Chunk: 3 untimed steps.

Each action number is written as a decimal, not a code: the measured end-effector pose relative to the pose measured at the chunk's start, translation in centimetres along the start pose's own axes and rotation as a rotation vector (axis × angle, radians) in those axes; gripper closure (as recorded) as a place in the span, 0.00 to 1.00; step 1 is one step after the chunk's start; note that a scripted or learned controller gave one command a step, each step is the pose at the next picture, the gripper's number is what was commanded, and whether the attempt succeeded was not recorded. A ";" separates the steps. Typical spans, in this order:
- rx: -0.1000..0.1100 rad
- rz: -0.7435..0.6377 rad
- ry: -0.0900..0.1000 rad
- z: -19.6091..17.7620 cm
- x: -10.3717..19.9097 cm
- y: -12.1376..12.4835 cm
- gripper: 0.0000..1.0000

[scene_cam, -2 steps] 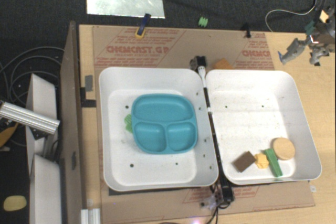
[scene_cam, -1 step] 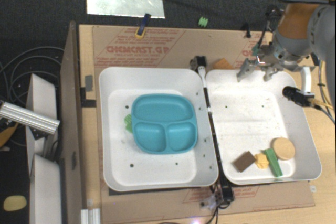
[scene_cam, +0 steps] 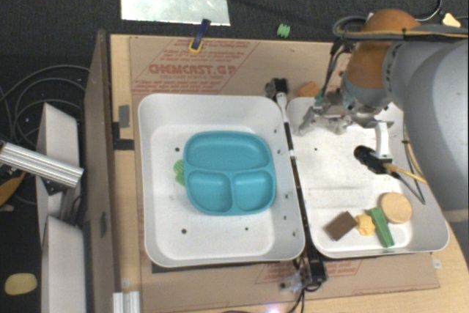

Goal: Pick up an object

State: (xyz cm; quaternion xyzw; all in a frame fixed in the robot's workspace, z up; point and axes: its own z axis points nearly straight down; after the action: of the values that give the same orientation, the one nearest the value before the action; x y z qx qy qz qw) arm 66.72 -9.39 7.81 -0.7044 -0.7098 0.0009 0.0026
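In the right bin (scene_cam: 322, 179), several small objects lie near the front right corner: a brown block (scene_cam: 341, 225), a yellow piece (scene_cam: 365, 224), a green cylinder (scene_cam: 382, 226) and a tan round disc (scene_cam: 396, 207). My gripper (scene_cam: 327, 118) hangs over the far left part of this bin, well behind those objects and apart from them. Nothing shows in its grasp. The grey arm with its orange band (scene_cam: 381, 22) reaches in from the right and hides the bin's far right corner.
The left bin (scene_cam: 161, 231) holds a blue divided plate (scene_cam: 229, 171) with a small green thing (scene_cam: 179, 171) peeking out at its left edge. A ridge (scene_cam: 293, 165) separates the two bins. Cardboard (scene_cam: 190, 66) lies behind them.
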 end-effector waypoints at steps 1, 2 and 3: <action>-0.010 0.010 -0.005 -0.8 -6.7 0.1 0.00; 0.004 0.013 -0.001 -0.5 -7.9 -12.9 0.00; -0.028 0.002 -0.011 -20.3 -10.5 -5.9 0.00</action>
State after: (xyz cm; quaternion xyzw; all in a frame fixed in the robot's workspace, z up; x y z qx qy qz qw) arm 61.01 -19.95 28.15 -0.7052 -0.7089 -0.0049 -0.0110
